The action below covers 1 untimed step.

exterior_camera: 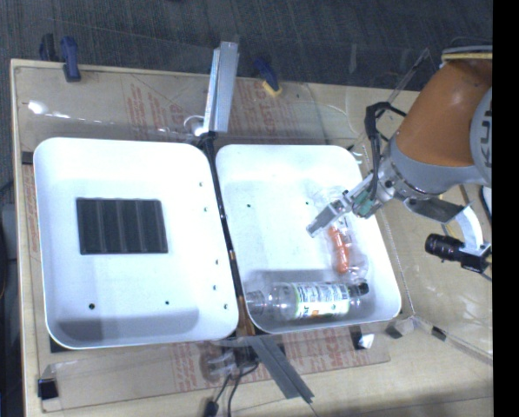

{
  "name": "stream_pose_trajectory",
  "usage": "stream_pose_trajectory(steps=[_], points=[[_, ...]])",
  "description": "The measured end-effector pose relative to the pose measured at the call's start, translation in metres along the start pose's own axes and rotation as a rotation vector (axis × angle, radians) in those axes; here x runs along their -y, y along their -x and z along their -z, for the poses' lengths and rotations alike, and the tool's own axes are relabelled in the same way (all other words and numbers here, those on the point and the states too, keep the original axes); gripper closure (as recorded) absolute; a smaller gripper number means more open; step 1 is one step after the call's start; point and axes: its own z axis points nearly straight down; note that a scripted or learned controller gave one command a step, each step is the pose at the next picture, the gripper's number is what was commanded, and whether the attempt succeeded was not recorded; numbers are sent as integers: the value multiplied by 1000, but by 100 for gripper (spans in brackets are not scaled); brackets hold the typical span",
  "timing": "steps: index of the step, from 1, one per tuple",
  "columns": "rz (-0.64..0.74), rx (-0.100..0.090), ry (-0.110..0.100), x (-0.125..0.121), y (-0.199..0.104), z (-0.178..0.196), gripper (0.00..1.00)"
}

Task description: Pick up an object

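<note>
A grey-and-orange robot arm (446, 137) reaches in from the right over the right-hand bin (268, 168), its tool (327, 220) low above the bin's right half; whether the tool is spread or pressed together cannot be told from this angle. Just below the tool, close to its tip, lies a small orange object (341, 248) in clear crinkled wrapping, stretched roughly upright along the bin's right wall. Nothing is visibly pinched in the tool. Further toward the front wall of the same bin a clear plastic bottle (307, 299) rests on its side, dark cap pointing right, a pale label with green print around its middle. The left-hand bin (68, 294) holds a dark ribbed rectangular panel (122, 226), lying flat, well apart from the tool. Both bins sit side by side on the desk (433, 367).
</note>
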Motion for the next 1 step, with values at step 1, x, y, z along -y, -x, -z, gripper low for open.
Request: stream_pose_trajectory(steps=[1], points=[[70, -5, -3, -11, 30, -54, 0]])
